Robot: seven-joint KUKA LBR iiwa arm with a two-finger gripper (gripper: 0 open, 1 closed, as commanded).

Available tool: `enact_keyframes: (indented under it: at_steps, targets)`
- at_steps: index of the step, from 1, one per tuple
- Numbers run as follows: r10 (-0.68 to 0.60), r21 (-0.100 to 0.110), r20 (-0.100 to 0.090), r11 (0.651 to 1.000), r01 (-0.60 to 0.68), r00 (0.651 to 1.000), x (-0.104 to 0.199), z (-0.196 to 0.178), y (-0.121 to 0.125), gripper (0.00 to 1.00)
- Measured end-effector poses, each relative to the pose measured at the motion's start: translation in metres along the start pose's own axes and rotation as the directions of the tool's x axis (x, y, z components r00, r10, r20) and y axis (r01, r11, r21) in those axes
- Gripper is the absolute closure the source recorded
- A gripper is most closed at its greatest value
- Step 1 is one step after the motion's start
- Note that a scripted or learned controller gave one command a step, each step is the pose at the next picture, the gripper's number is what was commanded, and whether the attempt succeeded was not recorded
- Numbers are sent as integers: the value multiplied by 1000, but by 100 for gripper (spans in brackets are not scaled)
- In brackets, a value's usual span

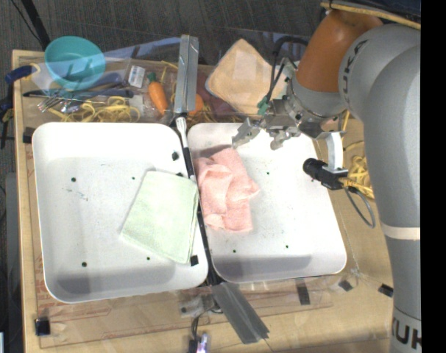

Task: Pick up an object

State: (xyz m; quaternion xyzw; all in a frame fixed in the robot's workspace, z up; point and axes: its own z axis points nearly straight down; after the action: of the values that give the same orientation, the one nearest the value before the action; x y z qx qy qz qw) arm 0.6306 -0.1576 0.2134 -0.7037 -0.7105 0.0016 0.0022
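- where the two white bins met, a pink cloth (225, 188) was seen crumpled in the right bin (296, 248), against its left wall.
- a folded pale green cloth (162, 214) was laid flat in the left bin (76, 197), its right edge close to the divider.
- the claw (260, 132) was held above the far edge of the right bin, just beyond the pink cloth, with its fingers spread and nothing between them.
- the grey arm (385, 109) with its orange band was seen reaching in from the right.
- behind the bins, a teal bowl (74, 61), a carrot (157, 95) and a tan pad (241, 76) were left on the counter (135, 322).
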Motion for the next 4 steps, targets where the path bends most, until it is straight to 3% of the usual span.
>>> enact_keyframes:
  at_steps: [1, 2, 3, 4]
  targets:
    - [-63, -1, 0, 998, 63, 998, -24, 118, -42, 0]
    - [-68, 0, 0, 998, 68, 998, -25, 107, -41, 100]
    - [-68, 0, 1, 998, 68, 998, -25, 107, -41, 0]
    - [82, -3, 0, 997, -82, 997, -46, 121, 27, 0]
